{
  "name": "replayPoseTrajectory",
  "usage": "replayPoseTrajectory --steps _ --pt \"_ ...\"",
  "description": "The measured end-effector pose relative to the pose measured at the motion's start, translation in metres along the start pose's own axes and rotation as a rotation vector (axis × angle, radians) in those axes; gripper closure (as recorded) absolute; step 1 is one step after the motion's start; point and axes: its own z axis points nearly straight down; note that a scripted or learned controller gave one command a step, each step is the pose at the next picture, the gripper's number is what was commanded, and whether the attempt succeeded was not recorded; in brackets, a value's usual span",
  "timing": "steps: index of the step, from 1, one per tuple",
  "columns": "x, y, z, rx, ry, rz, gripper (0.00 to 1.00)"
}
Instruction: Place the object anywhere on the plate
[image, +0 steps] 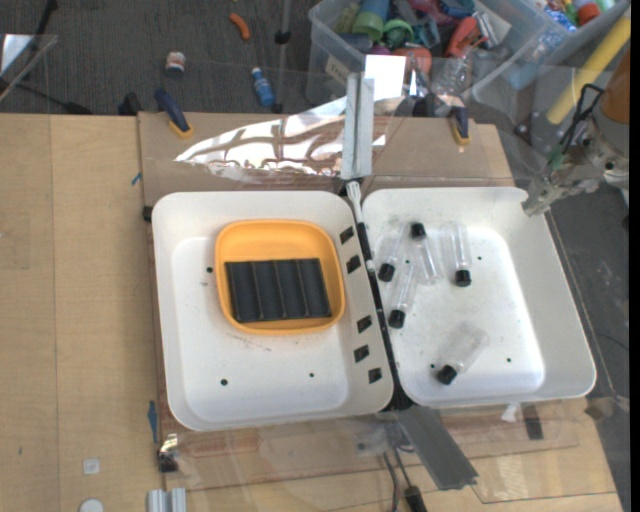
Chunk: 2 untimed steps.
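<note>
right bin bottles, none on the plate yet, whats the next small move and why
Probably bring the gripper from the right bin's far right corner in over the lone clear bottle. It lies apart from the cluster of bottles, so it looks easiest to grasp. The orange plate in the left bin bears only a black ridged insert.

A robotics lab: two white bins clamped on a wooden bench, a toy-filled tub at the top.
</note>
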Motion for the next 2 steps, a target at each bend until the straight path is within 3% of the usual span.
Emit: replayPoseTrajectory --steps 1,2 --pt "0.000 0.000 0.000 0.001 0.000 0.000 0.00" --pt "-0.001 0.001 -0.012 -0.007 -0.004 -0.001 1.00"
